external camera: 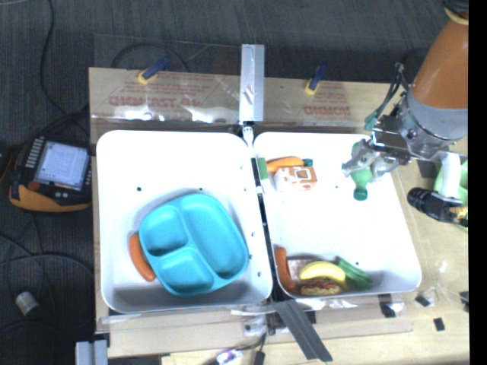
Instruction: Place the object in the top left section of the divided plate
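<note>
A blue divided plate (194,242) lies in the left bin (122,158), with nothing in its three sections. My gripper (367,169) hovers over the upper right part of the right bin (335,223), far to the right of the plate. A small green bottle (362,181) with a darker end pointing down hangs between its grey fingers, which are shut on it. The arm, with its orange band, comes in from the upper right.
An orange sausage (141,258) lies against the plate's left rim. In the right bin are a carrot (283,161) and a white-and-orange box (297,177) at the top left, and a banana (321,270), a burger (319,286), a green piece (354,273) and another sausage (281,261) along the front.
</note>
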Tool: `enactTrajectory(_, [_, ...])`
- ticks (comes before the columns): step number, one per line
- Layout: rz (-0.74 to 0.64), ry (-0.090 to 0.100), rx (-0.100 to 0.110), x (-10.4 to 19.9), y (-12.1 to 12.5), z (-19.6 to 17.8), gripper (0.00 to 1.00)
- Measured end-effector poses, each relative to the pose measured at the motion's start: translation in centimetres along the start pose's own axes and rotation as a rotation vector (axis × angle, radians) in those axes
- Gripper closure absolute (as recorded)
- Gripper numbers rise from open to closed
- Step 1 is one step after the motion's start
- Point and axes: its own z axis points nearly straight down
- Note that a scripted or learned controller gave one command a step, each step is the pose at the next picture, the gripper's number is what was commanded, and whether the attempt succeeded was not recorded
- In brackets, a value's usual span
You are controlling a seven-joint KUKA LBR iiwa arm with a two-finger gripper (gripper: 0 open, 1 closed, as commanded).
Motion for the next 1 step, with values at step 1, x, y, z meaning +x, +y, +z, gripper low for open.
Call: enactTrajectory(1, [-0.004,0.001,0.004,0.21,-0.01,-0.76,1.00])
